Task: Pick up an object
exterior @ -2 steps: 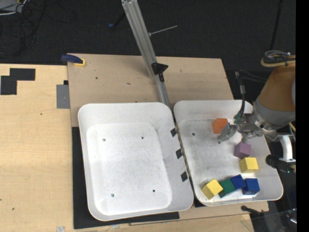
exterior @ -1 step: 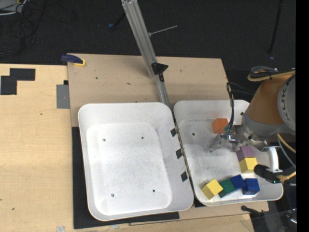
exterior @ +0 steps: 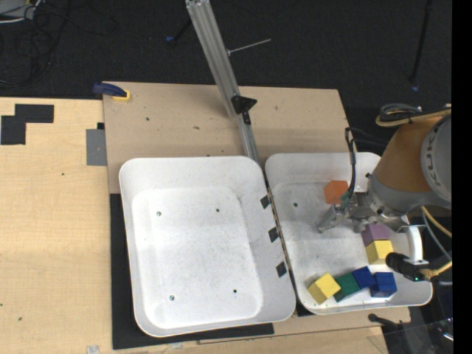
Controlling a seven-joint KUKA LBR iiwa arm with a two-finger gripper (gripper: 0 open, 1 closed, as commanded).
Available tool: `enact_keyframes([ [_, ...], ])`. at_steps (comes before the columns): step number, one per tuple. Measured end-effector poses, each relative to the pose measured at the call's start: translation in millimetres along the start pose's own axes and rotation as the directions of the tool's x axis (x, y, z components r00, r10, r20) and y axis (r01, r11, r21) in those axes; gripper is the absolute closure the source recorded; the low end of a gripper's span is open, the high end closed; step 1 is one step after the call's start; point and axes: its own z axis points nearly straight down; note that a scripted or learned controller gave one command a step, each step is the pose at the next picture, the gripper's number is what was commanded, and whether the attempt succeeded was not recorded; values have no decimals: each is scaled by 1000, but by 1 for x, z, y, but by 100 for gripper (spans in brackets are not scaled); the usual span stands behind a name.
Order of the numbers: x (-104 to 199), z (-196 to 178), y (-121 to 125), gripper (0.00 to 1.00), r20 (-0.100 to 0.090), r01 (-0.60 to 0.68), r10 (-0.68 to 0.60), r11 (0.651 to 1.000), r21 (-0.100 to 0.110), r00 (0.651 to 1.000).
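**Orange block just beyond my gripper**

While my arm reached in from the right over the right bin (exterior: pixel 295 183), my gripper (exterior: pixel 341 216) hung low above the bin floor, roughly mid-bin. Whether its fingers were spread or pressed together I could not tell; the grey metal blurred into one shape at that angle, and nothing was visibly caught in it.

Nearest to my tool was the orange block (exterior: pixel 335 191), lying just beside the gripper on its far side and a touch to the left. I could not make out whether it touched the metal or stood slightly apart. It looked compact, with no long axis to line up on, so I judged approach angle mattered little; what counted was a short shift toward the far edge of the bin before closing.

Other candidates sat to the near right: a purple block (exterior: pixel 377 231) just beside my wrist, a yellow block (exterior: pixel 379 251) directly nearer than that, and along the near rim a second yellow block (exterior: pixel 322 287), a green block (exterior: pixel 346 284) and two blue blocks (exterior: pixel 372 280) huddled together. The left bin (exterior: pixel 147 175) held nothing I needed.
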Motion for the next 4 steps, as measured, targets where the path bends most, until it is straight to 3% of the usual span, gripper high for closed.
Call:
enact_keyframes([
  [1,-1,-10,0,100,-1,-5,5,1000,1,1000],
  [3,-11,-121,-4,100,2,4,-4,1000,-6,1000],
  [4,46,-132,6,100,-2,9,-9,1000,-3,1000],
])
